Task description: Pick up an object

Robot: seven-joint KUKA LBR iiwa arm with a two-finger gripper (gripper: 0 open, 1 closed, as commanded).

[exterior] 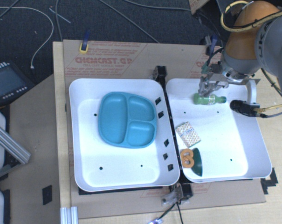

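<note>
In the right bin (252, 148), the near end holds a pretzel (187, 157) and a patterned packet (188, 134). At its far end lies a green bottle (209, 99), long axis across the bin (cap pointing right). The tool (209, 88) hangs directly above the bottle, touching or nearly so; whether its fingers are spread or pinching, I cannot tell.

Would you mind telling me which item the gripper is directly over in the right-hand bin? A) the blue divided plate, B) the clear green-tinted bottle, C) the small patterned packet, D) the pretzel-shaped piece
B: the gripper hangs at the far end of the right bin, right above the green-tinted bottle lying on its side, while the patterned packet lies nearer the camera.
</note>
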